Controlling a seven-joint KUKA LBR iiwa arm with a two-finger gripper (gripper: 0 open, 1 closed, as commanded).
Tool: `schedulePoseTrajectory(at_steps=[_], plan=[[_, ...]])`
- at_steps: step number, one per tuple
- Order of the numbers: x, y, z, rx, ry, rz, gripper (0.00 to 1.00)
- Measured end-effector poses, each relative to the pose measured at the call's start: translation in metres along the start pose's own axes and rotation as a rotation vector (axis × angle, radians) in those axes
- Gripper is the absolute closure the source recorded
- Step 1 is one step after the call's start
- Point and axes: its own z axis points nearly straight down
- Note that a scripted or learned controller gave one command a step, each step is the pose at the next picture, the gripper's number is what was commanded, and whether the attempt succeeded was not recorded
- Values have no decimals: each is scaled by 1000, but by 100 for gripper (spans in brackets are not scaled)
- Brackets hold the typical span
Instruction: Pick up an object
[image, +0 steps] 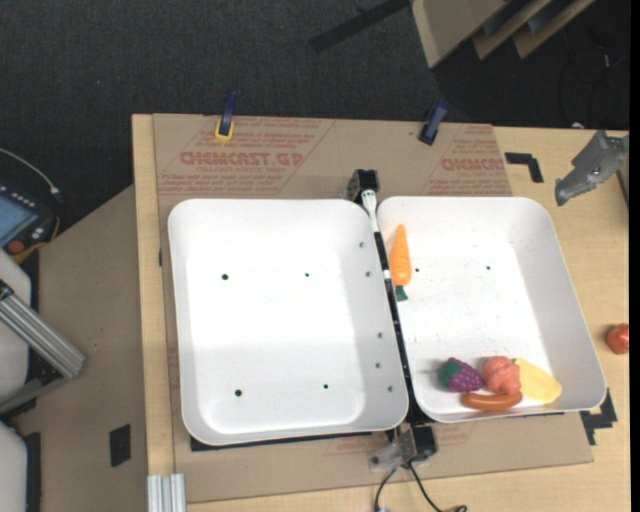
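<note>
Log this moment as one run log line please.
tool outside right bin | carrot by divider | nothing grasped

Hand (592, 170): grey metal, angular, pale highlights, dark edges; small against bench.

Red lettering shows on the brown cardboard sheet (300, 150) under the bins, running along its far edge. Toward the far left corner, "CHEMCAST GP" (243, 157) reads fairly clearly, with a fainter line of smaller print above it that is too small to make out. Toward the far right corner the same red print (473, 162) repeats, partly cut off by the right bin (560, 260).
</note>
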Motion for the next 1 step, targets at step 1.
schedulePoseTrajectory(at_steps=[1], plan=[[-4,-3,149,23,4,-1,0]])
